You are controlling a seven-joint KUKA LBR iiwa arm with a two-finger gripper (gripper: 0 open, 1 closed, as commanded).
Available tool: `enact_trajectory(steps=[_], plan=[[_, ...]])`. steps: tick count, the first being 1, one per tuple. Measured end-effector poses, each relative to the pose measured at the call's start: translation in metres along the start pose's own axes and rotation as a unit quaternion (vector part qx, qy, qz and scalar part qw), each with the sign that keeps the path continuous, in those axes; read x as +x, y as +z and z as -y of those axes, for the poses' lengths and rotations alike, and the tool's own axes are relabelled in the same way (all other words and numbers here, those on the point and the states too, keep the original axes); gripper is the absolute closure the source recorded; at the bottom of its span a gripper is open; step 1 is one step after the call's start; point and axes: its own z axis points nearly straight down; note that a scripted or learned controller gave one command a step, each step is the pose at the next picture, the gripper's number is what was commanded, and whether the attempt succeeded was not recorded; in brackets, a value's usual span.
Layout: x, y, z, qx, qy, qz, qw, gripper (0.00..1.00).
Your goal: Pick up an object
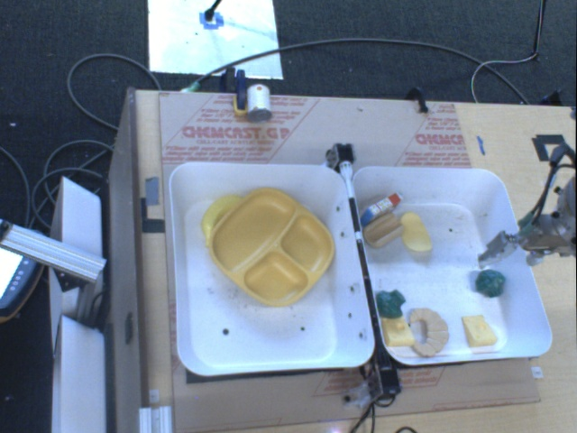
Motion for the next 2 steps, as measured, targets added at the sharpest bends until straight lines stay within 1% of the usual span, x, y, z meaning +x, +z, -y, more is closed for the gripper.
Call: enact_trajectory(steps=[1,2], plan=[[-0.004,0.088,-0.007,-0.005,0.001,0.004,1.0,0.0],[0.053,0.129,-0.063,0.0,-0.001,-0.001,1.0,0.0]])
